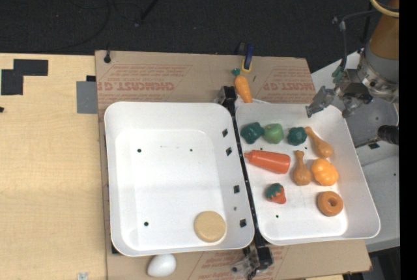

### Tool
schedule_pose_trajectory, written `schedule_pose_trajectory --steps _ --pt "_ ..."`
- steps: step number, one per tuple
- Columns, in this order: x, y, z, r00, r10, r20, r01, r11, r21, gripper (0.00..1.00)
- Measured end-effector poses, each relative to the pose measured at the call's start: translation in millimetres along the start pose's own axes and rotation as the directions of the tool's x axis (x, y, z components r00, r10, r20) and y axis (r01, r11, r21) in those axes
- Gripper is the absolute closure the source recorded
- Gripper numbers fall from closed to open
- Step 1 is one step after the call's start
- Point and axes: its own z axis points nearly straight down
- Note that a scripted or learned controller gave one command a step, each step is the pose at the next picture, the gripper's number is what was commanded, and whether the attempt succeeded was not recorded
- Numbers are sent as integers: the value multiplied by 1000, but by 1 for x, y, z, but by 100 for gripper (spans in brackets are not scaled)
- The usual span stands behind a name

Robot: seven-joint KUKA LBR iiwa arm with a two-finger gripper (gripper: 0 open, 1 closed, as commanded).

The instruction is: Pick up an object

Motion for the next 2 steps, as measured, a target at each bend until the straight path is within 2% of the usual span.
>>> schedule_pose_trajectory --steps 1,2 --pt "-17 13 157 1000 2 -4 -2 1000 10 0" --pt "-18 15 143 1000 0 -1 0 1000 3 100"
